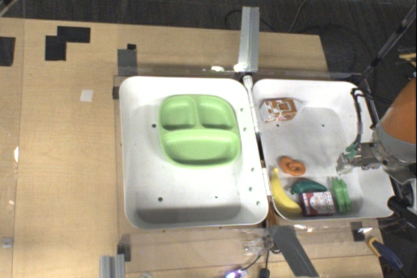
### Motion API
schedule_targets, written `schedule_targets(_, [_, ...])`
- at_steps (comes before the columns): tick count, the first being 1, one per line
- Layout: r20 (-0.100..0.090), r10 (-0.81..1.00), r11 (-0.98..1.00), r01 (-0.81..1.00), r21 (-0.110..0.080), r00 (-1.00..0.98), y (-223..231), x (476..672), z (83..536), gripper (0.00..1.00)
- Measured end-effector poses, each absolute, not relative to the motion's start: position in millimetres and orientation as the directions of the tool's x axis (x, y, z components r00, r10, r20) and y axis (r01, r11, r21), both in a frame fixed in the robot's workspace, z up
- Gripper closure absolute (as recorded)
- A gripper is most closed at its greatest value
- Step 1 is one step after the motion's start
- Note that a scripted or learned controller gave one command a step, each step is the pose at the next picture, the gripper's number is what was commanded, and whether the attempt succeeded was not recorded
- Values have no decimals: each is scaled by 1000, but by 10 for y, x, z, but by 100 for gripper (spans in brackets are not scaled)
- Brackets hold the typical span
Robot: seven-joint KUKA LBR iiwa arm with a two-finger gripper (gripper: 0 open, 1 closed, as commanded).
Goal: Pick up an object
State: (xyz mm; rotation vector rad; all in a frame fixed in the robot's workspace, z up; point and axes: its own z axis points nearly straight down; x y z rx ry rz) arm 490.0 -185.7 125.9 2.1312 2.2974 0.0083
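The right bin (326,94) holds an orange ring-shaped toy (292,166), a yellow banana (283,193), a dark teal piece (309,186), a dark red can lying on its side (318,203), a green block (341,195) and a brown-and-white packet (279,110) near the back. My gripper (347,162) hangs at the bin's right side, above and just right of the green block. Nothing shows between its fingers.
The left bin (140,140) bears a green divided plate (199,128). A metal post (249,36) rises behind the ridge between the bins. A black cable (360,107) runs along the right bin's far right rim, near my wrist.
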Motion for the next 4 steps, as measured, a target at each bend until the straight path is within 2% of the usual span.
schedule_targets(1, [-2,997,74,997,9,-74,-1857,4900,1259,0])
schedule_targets(2, [-1,995,97,995,4,-97,-1779,4882,1408,0])
schedule_targets(3, [-1,1000,-1,1000,3,1,-1906,4878,1006,0])
schedule_targets(4, [-2,985,172,985,5,-172,-1751,4883,1422,0])
